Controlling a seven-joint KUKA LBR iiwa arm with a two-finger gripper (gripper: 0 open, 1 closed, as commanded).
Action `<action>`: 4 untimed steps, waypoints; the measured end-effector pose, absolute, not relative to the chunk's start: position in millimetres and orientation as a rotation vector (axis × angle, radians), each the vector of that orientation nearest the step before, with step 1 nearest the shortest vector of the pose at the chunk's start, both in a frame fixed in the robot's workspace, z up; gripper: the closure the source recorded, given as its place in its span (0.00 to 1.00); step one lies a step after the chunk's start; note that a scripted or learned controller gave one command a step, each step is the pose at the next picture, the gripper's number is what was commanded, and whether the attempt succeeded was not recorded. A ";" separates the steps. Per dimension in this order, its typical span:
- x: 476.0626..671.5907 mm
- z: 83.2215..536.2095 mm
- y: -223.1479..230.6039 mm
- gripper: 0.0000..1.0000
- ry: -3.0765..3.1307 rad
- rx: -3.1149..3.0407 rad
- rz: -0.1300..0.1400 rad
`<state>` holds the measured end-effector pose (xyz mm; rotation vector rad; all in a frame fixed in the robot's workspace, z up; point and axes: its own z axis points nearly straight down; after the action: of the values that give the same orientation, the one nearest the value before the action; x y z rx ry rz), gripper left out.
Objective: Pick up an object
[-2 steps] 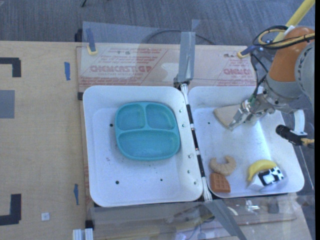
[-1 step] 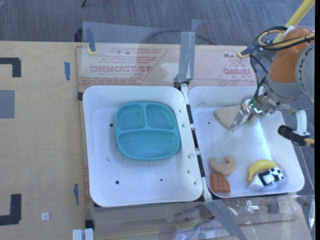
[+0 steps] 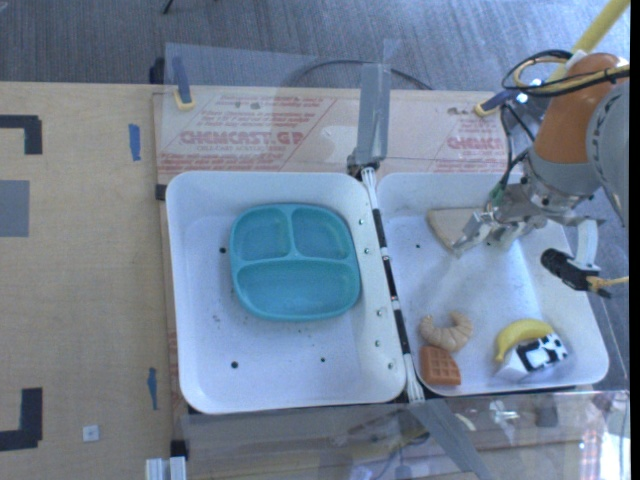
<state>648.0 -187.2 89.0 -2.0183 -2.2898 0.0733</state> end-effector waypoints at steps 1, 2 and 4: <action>647.9 89.8 -193.1 0.00 -2.345 -1.940 0.068; 649.4 88.8 -184.3 0.00 -2.222 -2.099 0.074; 645.8 89.5 -188.8 0.00 -2.390 -1.909 0.081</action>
<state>645.8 -188.8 89.5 -1.9095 -2.3902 0.0809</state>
